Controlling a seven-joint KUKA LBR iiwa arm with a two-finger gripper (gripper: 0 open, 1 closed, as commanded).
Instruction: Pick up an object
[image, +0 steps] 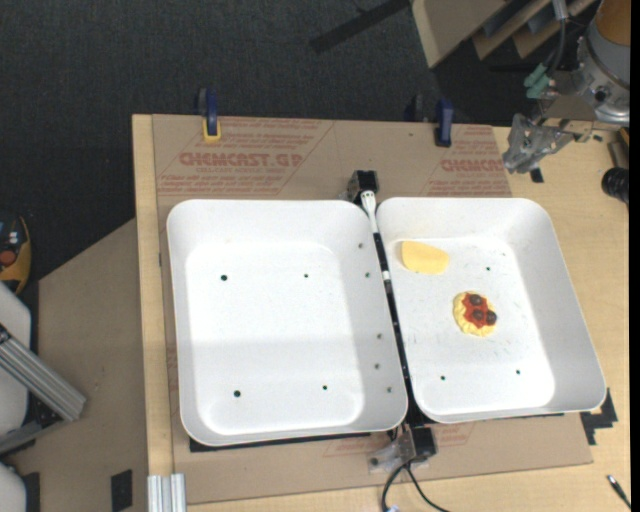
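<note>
Two objects lie in the right bin (560, 290). A flat yellow piece (425, 258) rests near that bin's upper left. Below and to its right lies a small yellow round thing with red and dark toppings (476, 313). My gripper (527, 148) hangs at the upper right of the camera view, beyond the right bin's far edge and well away from both objects. Nothing shows between its fingers.
The left bin (190, 300) stands beside the right one on a brown board (300, 150). Two blue clamps (208, 106) (444, 118) hold the board's far edge. A black bracket (362, 184) sits between the bins at the back.
</note>
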